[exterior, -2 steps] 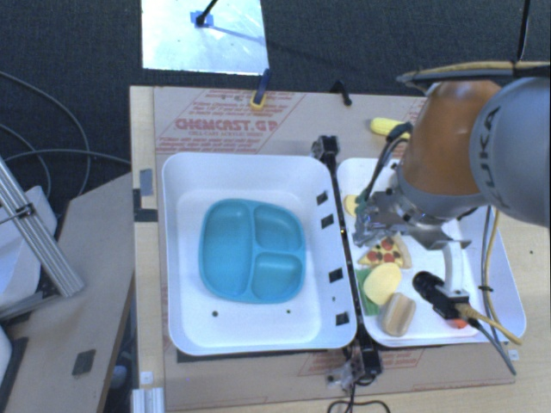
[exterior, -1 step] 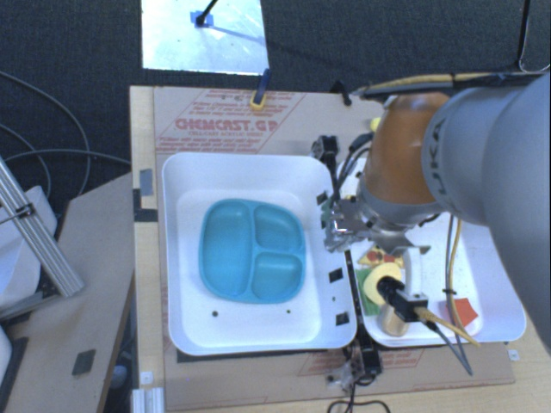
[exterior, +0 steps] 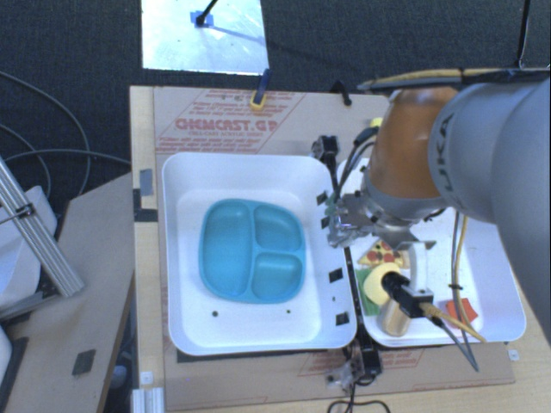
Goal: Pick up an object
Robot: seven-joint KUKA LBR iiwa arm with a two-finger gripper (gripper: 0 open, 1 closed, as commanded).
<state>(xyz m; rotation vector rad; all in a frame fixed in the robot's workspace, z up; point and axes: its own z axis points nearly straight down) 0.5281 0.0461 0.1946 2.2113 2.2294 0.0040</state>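
Camera view looks down on the right bin (exterior: 495, 269), where the loose things to pick from lie bunched near its left wall: a yellow-green piece (exterior: 372, 284), a flat piece patterned in red and yellow (exterior: 385, 255) just above it, a tan rounded thing (exterior: 393, 318) near the front rim, and a small red-orange piece (exterior: 460, 308) well apart to the right. The pincer (exterior: 379, 235) hangs over the patterned piece, hidden under the wrist, so I cannot tell whether it is open or closed, nor whether it touches anything. The grey arm (exterior: 491, 136) with its orange band (exterior: 409, 144) covers the bin's upper part. The left bin (exterior: 185, 231) holds a blue three-compartment plate (exterior: 252, 250). Both bins sit on a cardboard sheet (exterior: 224, 119) on the table (exterior: 103, 222).
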